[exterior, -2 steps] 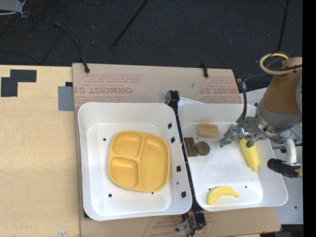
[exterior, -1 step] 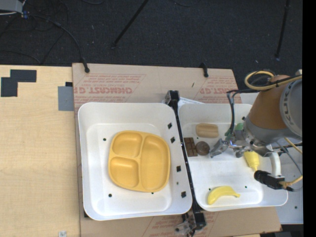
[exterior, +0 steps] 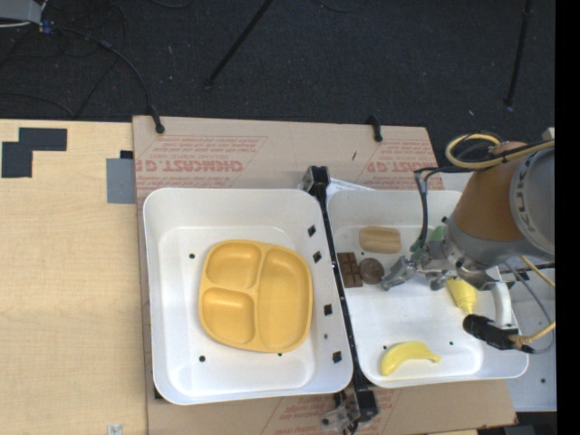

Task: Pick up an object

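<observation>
From the camera view, our tool (exterior: 399,275) sits low in the right bin (exterior: 362,352), just beside a small brown round object (exterior: 371,269) and a tan block (exterior: 380,239); we cannot tell whether it is apart or together. A yellow banana (exterior: 407,357) lies near the front wall, well apart. In the left bin (exterior: 163,243) rests a yellow divided plate (exterior: 256,295). We should centre squarely over the brown piece before closing, keeping clear of the bin's dividing wall.

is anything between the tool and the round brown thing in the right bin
Nothing visible does. The tool sits just right of the round brown object, with bare bin floor between them. The brown block lies on its far left side, the tan piece behind it.
</observation>
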Robot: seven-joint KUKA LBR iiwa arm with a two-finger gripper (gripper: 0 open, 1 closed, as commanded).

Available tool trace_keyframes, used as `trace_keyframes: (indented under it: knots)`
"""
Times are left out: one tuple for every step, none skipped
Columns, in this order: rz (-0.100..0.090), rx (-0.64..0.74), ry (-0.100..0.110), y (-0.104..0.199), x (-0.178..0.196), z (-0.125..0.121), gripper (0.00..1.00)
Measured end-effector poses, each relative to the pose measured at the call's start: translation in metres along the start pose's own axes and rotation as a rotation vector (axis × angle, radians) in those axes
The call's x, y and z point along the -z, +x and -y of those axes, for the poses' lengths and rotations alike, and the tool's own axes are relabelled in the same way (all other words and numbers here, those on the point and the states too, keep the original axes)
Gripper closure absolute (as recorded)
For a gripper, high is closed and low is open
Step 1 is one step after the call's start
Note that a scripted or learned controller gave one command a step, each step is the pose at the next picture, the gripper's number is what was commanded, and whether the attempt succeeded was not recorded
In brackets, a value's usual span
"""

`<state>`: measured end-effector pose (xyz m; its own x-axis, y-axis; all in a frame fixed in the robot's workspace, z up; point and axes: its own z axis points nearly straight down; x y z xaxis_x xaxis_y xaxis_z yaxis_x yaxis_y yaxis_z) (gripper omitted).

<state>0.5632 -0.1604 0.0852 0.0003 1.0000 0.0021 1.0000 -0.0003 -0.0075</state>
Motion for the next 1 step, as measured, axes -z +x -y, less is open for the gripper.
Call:
trace_keyframes:
  knots:
    - [-0.002, -0.001, 0.002, -0.0005, 0.0088, -0.0010, 1.00]
